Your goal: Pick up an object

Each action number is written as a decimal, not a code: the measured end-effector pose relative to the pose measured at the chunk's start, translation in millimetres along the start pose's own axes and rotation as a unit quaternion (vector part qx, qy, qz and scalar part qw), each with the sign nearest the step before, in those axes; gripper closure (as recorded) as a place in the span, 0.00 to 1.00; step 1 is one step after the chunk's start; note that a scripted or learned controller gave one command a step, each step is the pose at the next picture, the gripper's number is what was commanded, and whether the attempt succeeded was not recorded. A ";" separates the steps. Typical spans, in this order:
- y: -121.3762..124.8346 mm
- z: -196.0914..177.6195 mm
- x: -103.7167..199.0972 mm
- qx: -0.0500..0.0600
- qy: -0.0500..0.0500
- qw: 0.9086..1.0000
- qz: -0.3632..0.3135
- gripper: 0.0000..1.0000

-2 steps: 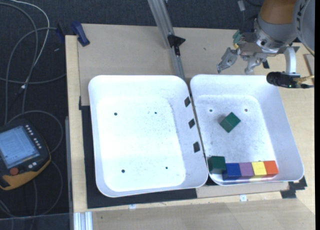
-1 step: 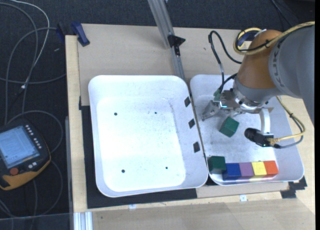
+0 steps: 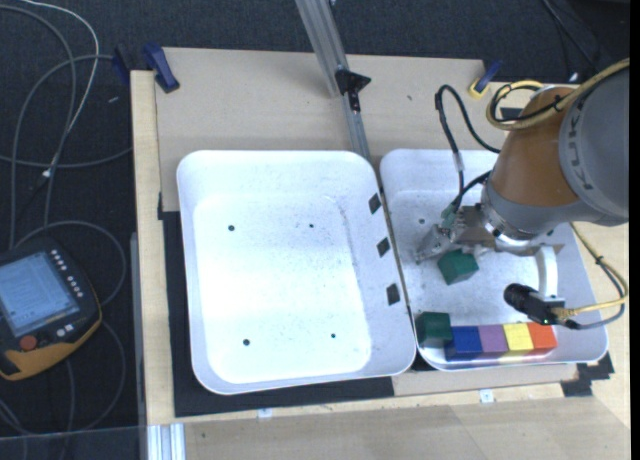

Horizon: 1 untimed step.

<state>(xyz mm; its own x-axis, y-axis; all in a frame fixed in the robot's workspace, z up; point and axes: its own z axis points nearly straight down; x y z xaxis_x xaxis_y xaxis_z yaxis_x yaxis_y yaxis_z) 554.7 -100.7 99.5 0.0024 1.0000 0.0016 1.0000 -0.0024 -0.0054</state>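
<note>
Gripper (image 3: 447,240) low in right bin (image 3: 400,188), mid-floor, touching green block (image 3: 459,267). Jaw state: cannot tell. No lift visible; pick not done.

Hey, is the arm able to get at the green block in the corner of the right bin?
Probably yes, though awkwardly. The corner green block lies uncovered from above, but it sits against the bin wall with a blue block beside it, leaving little room.

One fixed camera looks down at a slant on the bench (image 3: 300,78) and both white bins (image 3: 290,268).
</note>
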 end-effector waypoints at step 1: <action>-31.1 0.3 9.3 0.000 0.000 1.000 -0.001 0.00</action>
<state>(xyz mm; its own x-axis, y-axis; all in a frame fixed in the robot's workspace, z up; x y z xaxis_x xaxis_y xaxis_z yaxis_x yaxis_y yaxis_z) 523.6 -91.3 99.4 0.0013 1.0000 0.0025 1.0000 -0.0012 -0.0048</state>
